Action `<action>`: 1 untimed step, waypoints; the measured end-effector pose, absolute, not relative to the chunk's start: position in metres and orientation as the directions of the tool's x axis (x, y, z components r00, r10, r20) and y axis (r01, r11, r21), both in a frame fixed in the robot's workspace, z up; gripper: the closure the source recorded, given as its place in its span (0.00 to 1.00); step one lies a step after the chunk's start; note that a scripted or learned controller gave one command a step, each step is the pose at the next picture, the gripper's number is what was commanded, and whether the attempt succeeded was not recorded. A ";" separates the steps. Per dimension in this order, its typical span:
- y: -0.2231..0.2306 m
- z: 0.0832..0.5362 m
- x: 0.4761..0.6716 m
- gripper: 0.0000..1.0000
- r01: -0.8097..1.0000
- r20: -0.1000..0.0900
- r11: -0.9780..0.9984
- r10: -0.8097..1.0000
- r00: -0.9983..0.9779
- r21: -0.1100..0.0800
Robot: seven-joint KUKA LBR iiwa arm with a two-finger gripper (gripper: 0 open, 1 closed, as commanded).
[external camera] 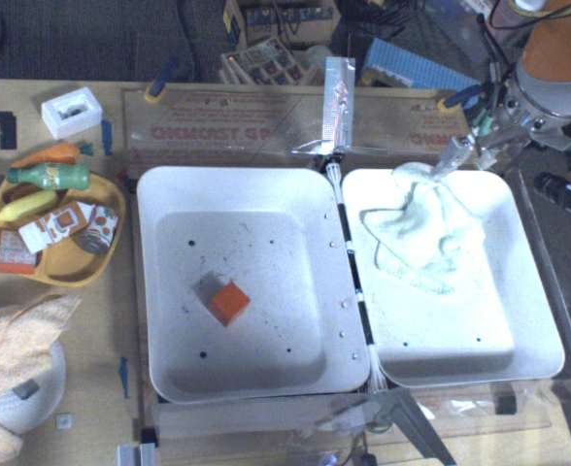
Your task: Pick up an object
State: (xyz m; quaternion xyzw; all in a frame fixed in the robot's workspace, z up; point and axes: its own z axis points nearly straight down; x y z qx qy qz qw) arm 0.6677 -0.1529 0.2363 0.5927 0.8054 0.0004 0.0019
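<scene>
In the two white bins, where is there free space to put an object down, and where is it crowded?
The left bin has bare floor all around the orange block, widest toward its far wall. In the right bin, the near half below the white cloth is bare. The far part is crowded: the cloth lies there, with the gripper at its upper edge.

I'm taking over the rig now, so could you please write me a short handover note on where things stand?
Claw: at the far right corner of the right bin, with the white cloth hanging from it, one end lifted, the rest draped on the bin floor.
Orange block: on the floor of the left bin, untouched.
Done: cloth gripped and partly raised.
Left: lift it clear of the bin.
</scene>
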 end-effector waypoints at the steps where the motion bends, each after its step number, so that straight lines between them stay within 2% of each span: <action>1: -0.181 0.158 0.640 0.00 0.988 -0.001 0.154 0.988 -0.154 0.001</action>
